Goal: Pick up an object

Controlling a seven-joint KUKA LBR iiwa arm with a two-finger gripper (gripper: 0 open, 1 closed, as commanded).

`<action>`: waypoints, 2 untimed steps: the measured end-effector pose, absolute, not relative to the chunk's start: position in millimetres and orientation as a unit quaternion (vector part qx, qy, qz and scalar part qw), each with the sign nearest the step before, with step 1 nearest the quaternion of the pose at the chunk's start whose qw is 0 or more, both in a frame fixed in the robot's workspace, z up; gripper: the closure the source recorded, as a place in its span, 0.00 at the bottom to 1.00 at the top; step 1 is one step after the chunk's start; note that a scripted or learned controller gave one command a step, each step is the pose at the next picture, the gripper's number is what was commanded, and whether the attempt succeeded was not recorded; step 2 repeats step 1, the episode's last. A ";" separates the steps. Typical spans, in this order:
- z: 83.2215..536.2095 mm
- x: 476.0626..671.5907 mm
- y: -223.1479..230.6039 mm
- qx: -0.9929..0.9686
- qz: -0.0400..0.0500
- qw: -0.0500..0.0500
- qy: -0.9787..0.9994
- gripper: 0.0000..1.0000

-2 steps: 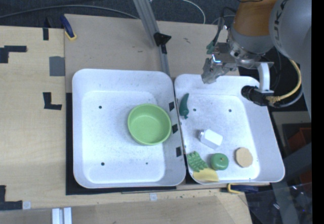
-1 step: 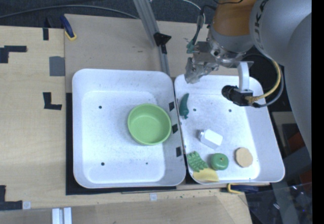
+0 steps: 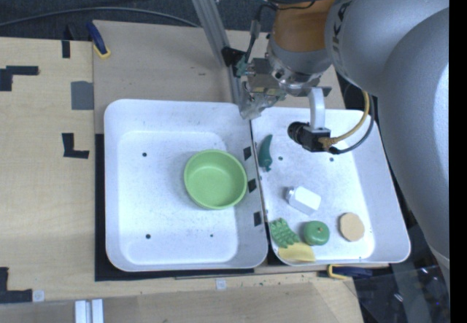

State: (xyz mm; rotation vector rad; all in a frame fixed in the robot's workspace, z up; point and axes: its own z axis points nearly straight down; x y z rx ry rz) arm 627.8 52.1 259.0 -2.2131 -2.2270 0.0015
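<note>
Camera view puts my gripper [image 3: 252, 106] at the far edge of the bins, right over the seam where the left bin [image 3: 124, 125] meets the right bin [image 3: 379, 190]. Whether it is wide or narrow I cannot tell from this angle, and I see nothing held in it. Closest to it is a dark green piece [image 3: 265, 152], just nearer along the seam in the right bin. Further toward the near side lie a white block [image 3: 303, 199], a green leafy toy [image 3: 281, 231], a round green object [image 3: 316, 232], a tan disc [image 3: 352, 227] and a yellow piece [image 3: 299, 253]. A green bowl [image 3: 214, 179] sits in the left bin, well apart from my gripper.
</note>
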 end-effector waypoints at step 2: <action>254.7 619.4 99.1 -0.705 0.001 0.001 -0.709 1.00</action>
